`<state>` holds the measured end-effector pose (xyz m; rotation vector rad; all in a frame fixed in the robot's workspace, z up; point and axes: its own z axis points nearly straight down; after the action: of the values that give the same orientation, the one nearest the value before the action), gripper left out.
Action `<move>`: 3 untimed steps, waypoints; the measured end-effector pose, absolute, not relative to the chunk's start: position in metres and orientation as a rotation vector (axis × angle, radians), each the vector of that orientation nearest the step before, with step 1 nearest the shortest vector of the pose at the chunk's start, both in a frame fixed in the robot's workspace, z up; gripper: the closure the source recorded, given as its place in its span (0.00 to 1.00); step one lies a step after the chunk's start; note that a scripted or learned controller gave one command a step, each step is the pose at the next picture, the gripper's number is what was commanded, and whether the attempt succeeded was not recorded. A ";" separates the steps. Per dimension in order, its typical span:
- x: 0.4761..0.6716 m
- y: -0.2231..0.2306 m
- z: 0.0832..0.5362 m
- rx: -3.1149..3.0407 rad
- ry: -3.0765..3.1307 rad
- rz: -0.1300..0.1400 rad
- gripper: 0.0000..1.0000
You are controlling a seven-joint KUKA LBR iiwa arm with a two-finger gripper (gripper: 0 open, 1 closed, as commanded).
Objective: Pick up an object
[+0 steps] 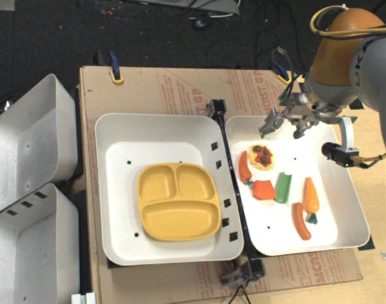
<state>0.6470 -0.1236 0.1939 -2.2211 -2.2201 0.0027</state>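
The surface (pixel 154 84) is brown board on dark floor (pixel 47 30). End effector (pixel 286 124), fingers spread wide and holding nothing, hovers above the right bin (pixel 351 220) containing a carrot (pixel 311 195).

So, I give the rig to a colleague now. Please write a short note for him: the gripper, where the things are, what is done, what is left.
Gripper: open, holds nothing, above the far edge of the right bin.
Right bin holds: small pizza, hot dog, orange-red block, green piece, carrot, second hot dog.
Left bin holds the yellow divided tray.
Done: nothing picked yet.
Left: lower onto one item, probably the pizza as nearest, grasp, lift.
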 end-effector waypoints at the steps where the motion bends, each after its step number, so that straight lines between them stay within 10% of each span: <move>1: 0.645 -0.131 0.149 -2.222 -2.219 0.003 0.00; 2: 0.645 -0.131 0.160 -2.224 -2.222 -0.001 1.00; 3: 0.649 -0.133 0.222 -2.222 -2.227 -0.004 1.00</move>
<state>0.6493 -0.1327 0.2217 -2.2221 -2.2269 -0.0037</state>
